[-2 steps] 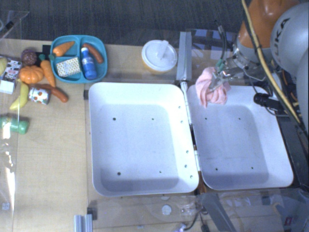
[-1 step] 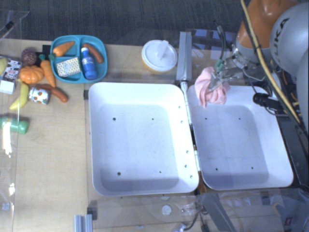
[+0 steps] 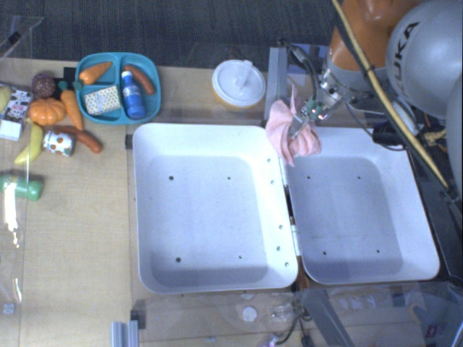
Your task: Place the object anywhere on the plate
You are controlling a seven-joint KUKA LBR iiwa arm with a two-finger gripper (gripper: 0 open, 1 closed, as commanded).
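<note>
The end effector (image 3: 302, 121) hangs over the far left corner of the right bin (image 3: 405, 266), and a pink cloth (image 3: 289, 137) droops from it, pinched between its fingers, draped across the rim between the two bins. This looks like the carry step. Next the cloth must travel to the plate (image 3: 239, 84), which sits on the counter (image 3: 72, 230) just beyond the left bin (image 3: 210, 266), near its far right corner. The wooden counter is cluttered at its far left with toy food (image 3: 65, 118) and a blue tray (image 3: 119, 89).

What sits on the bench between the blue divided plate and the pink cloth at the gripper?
In the camera view, a white round lid sits on the bench between the blue divided plate and the pink cloth.
</note>
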